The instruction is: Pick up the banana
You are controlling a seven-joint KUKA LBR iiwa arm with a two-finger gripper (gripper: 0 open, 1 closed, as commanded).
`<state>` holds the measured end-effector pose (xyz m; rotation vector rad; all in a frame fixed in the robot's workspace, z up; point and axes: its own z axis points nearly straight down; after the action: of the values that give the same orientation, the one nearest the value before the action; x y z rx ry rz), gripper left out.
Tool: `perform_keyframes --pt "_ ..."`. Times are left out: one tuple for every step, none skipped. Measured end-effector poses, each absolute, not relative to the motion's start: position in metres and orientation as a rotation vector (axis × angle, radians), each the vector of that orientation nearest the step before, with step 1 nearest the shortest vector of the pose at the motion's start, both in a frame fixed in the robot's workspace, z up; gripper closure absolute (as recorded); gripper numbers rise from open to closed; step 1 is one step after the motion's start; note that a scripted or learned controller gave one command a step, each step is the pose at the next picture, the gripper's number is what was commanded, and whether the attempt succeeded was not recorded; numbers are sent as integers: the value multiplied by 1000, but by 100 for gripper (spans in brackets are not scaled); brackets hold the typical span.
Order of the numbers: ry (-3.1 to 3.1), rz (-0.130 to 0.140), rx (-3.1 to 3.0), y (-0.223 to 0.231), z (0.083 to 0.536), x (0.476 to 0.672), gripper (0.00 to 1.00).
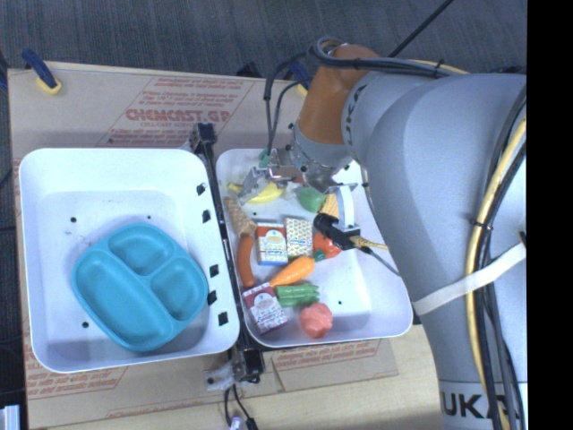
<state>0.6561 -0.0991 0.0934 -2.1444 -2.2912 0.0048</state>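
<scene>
A shallow white plastic bin (54,258) on the side away from the tool holds a light blue three-compartment plastic tray (139,285). In the second white bin (385,307), just below the tool, lie a small red-and-white carton (271,245) and a pale printed box (299,236) side by side. Further from the tool sit an orange toy carrot (294,271), a green toy vegetable (299,294), a pink rounded lump (315,319), possibly a toy fruit, and a long orange sausage-like piece (246,260).
</scene>
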Motion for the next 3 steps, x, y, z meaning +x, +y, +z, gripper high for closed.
perform_keyframes --pt "-2295 7 -2138 -99 104 656 100" --pt "-2296 7 -2138 -99 104 656 0" --pt "-1769 23 -2575 -109 89 653 0"
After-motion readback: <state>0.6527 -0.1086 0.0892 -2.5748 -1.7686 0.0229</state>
